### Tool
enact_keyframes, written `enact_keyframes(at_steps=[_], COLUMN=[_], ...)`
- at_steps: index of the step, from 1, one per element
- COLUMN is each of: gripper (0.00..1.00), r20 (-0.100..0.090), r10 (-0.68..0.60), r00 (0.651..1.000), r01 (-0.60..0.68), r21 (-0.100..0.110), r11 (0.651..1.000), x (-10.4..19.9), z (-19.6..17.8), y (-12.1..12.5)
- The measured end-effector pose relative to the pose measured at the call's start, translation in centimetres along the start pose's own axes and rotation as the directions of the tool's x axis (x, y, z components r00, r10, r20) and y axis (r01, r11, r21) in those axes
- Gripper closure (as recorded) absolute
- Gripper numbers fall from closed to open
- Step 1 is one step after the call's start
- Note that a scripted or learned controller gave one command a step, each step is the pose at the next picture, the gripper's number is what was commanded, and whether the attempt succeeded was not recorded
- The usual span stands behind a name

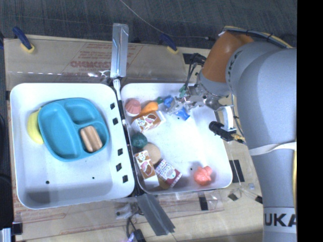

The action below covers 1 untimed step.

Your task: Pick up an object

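My gripper [185, 101] reaches into the back of the right bin [214, 150], just above a small blue and white object [180, 112]. Left of it lie a teal piece [166, 103], an orange item [150, 107] and a pink ball [132, 106]. A printed carton [147, 121] sits below those. Further forward are a dark green object [139, 140], a tan egg-like item [152, 152], two more printed cartons [145, 164] [168, 174] and a pink toy [203, 175]. The arm hides the bin's back right corner.
The left bin [30, 185] holds a blue divided plate [68, 127] with a brown sausage-like piece [91, 138] in it and a yellow item [34, 126] at its left edge. A metal divider [119, 52] stands between the bins at the back.
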State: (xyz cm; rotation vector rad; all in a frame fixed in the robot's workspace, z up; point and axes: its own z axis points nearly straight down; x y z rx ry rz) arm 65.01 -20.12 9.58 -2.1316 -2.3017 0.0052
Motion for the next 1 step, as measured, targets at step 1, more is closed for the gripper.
enact_keyframes(at_steps=[1], gripper=[1.0], r20=[0.002], r10=[-0.093], r00=[0.996], r01=[0.093], r21=[-0.006], r11=[0.996], x=[4.95], z=[-9.36], y=[-1.83])
